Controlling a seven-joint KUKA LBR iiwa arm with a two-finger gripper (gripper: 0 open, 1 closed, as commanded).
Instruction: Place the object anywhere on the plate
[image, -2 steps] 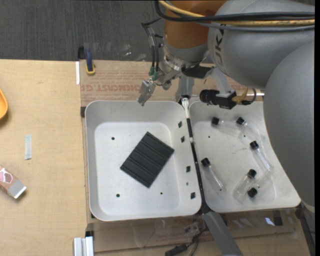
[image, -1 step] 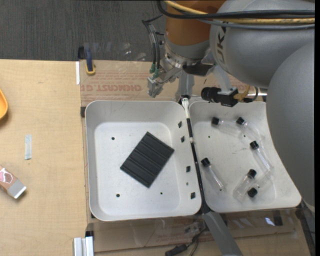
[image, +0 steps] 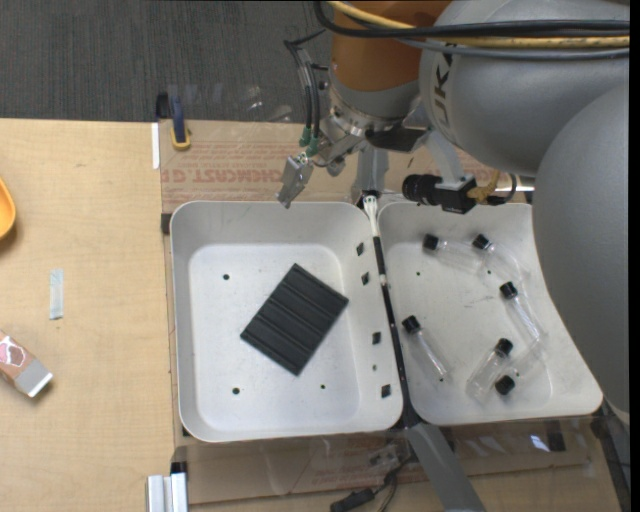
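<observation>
While the flat black ribbed rectangular plate (image: 295, 318) lies tilted on a diagonal near the centre of the left white shallow plastic bin (image: 190, 330), it has bare white floor on every side, widest toward the bin's left wall and lower rim. Its top is grooved in parallel lines, matte and dark; its corners sit well clear of all four walls.

Up at the top middle of the frame, the two-finger gripper (image: 296, 183) hangs just past the left bin's upper rim, over the brown cardboard sheet (image: 235, 168), thin fingers pointing down and to the left. Whether those fingers are parted or closed, I cannot tell, and nothing can be made out between them. Above it the orange band (image: 375, 55) wraps the wrist, and the smooth grey arm body (image: 560, 110) bulks across the upper right corner.

Over in the right white bin (image: 565, 385), several clear plastic tubes with black caps (image: 505, 355) lie scattered, mostly along its right and lower parts, leaving open floor at the centre.

Out on the pale wooden bench (image: 80, 200) at the left: a small grey strip (image: 56, 294), and a red-and-white wrapped piece (image: 22, 365) at the lower left edge.
</observation>
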